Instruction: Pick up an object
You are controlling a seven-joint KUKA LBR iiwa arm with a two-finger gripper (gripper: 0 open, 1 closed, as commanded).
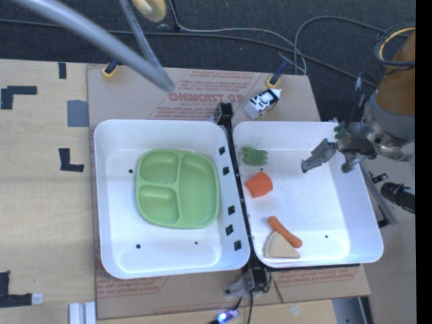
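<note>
The right bin (pixel 351 208) holds a leafy green toy (pixel 254 156) at its far left, an orange-red chunk (pixel 258 184) just below it, an orange carrot (pixel 285 231) near the front and a beige wedge (pixel 280 248) touching the carrot's lower end. My gripper (pixel 327 167) hangs over the bin's far right part, well to the right of the green toy and the orange chunk. It is open, its fingers spread with nothing between them. The grey arm with its orange band (pixel 398 79) reaches in from the right.
The left bin (pixel 111 201) holds a green divided plate (pixel 179 187). A black clip strip (pixel 233 181) runs along the shared wall between the bins. A small black-and-white item (pixel 262 100) lies on the cardboard behind the bins. Cables run across the dark floor at the back.
</note>
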